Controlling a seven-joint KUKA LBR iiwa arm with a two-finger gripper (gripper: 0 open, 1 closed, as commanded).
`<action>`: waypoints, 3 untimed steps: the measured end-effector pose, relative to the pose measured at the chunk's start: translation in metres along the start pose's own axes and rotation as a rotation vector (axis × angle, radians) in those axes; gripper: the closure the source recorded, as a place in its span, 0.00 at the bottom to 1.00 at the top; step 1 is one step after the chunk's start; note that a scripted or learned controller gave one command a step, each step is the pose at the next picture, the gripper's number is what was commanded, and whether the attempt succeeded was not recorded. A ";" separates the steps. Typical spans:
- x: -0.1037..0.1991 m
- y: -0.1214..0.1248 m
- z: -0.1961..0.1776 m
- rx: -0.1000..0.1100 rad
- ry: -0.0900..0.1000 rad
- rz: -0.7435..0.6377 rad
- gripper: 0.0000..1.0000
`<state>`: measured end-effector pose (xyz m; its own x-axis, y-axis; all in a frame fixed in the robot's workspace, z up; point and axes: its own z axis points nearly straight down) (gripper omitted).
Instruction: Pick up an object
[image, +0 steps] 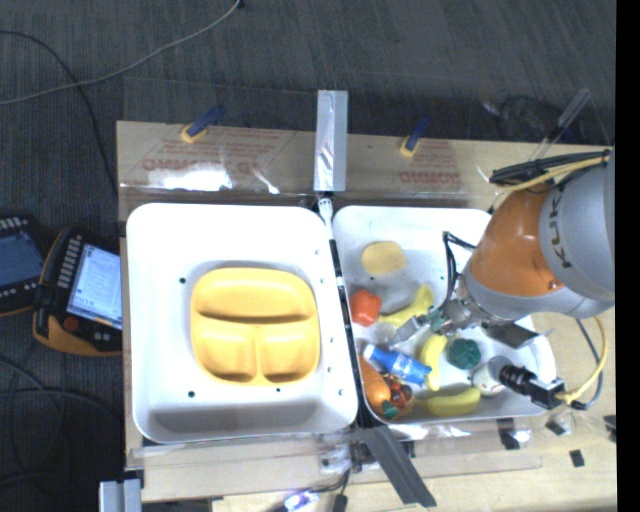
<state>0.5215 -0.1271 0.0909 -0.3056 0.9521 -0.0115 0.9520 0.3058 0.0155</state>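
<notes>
Overhead, from the fixed camera, my grey arm with its orange band (510, 250) comes in from the right over the right bin (420, 218), and black letters run up my grey casing, too cut off to read. Faint reddish printing marks the clear sheet (210, 160) at the back of the worktop (590, 470), but it is too blurred to make out. My end effector (438, 322) sits low in the right bin among the clutter; whether it is spread or closed I cannot tell, and nothing visibly sits in its grasp. Just beside it lie a small yellow piece (434, 350) and a dark green round object (463, 352). A blue bottle (396, 362) lies just to its left, with a red and orange object (366, 305) beyond that near the dividing wall. A pale yellow round object (383, 257) rests toward the bin's back, apart from me, and a banana (452, 401) lies along the front. The left bin (160, 240) carries a yellow divided tray (255, 323), well apart from my end effector.
</notes>
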 end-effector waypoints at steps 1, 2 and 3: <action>0.000 0.000 0.000 0.000 0.000 0.000 0.00; 0.036 -0.027 -0.035 0.015 0.010 0.137 0.00; 0.021 0.014 -0.108 0.020 0.007 0.257 0.00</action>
<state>0.5267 -0.1020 0.1984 -0.0533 0.9986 -0.0029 0.9986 0.0533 -0.0024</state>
